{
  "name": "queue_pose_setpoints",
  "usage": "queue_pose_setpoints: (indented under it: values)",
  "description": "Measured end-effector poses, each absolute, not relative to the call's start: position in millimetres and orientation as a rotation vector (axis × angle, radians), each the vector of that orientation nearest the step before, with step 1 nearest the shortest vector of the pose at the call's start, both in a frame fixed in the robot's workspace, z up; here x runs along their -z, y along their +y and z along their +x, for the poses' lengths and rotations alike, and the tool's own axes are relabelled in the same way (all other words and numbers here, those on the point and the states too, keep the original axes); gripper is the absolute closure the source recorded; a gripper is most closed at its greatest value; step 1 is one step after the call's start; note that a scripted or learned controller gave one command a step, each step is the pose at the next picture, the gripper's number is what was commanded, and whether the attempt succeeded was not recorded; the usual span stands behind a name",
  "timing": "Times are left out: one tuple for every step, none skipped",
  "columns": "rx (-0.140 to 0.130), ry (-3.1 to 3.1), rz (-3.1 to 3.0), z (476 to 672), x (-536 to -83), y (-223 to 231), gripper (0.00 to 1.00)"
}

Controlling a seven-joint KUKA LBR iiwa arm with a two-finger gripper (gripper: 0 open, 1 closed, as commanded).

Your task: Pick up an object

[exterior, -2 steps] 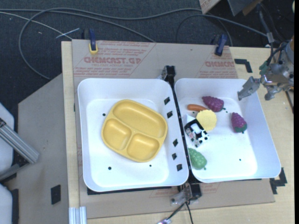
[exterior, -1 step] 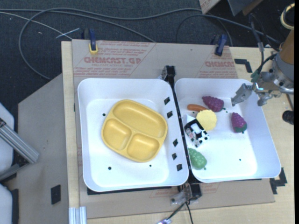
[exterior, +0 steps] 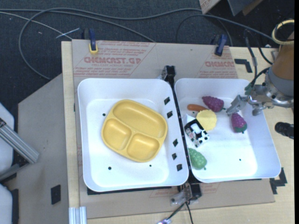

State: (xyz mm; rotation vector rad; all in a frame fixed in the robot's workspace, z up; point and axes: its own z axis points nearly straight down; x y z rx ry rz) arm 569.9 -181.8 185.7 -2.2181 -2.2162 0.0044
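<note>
Gripper [exterior: 235, 105] nr grapes [exterior: 238, 122] (board [exterior: 113, 59]: "CHEMCAST GP").

Board [exterior: 117, 59] under the bins — red print "CHEMCAST GP"; repeated at right.

Looked like a robotics lab: two white bins [exterior: 88, 139] clamped onto a cardboard-covered bench [exterior: 140, 55], loose cables [exterior: 37, 27] across dark carpet [exterior: 37, 3], aluminium framing [exterior: 14, 141] nearby.
</note>
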Motion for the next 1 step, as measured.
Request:
queue_pose_setpoints:
  values:
    - [-0.003, -2.218, -2.218, 570.4, -143.4, -179.2, 0.00]
